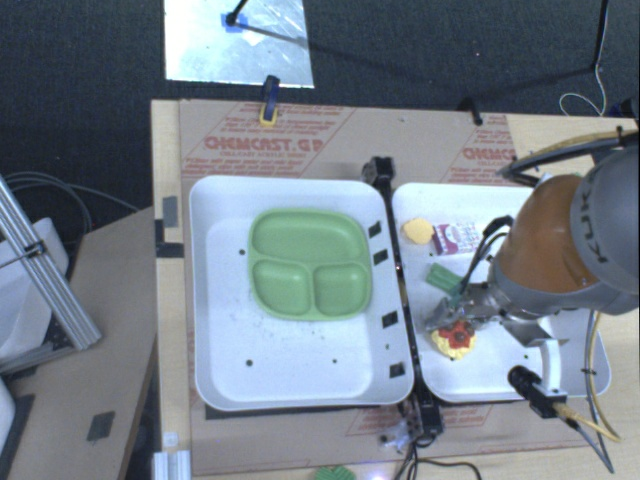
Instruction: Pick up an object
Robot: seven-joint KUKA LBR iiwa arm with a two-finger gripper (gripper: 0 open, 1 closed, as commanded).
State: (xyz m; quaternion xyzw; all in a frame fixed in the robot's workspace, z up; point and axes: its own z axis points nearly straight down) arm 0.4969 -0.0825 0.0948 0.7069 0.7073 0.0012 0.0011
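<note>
While the smooth green sectioned plate (306, 265) lies in the left bin (215, 368), the gripper (452, 323) in the right bin (490, 383) hangs directly over a small red-and-yellow toy (456, 341), though I cannot tell how far its fingers are parted.

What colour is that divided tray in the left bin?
Light green; the divided tray shows plainly in the overhead camera view.

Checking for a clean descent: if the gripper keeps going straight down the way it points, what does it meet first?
Most likely the red and yellow toy, lying right under the gripper in the right bin; depth is hard to judge.
</note>
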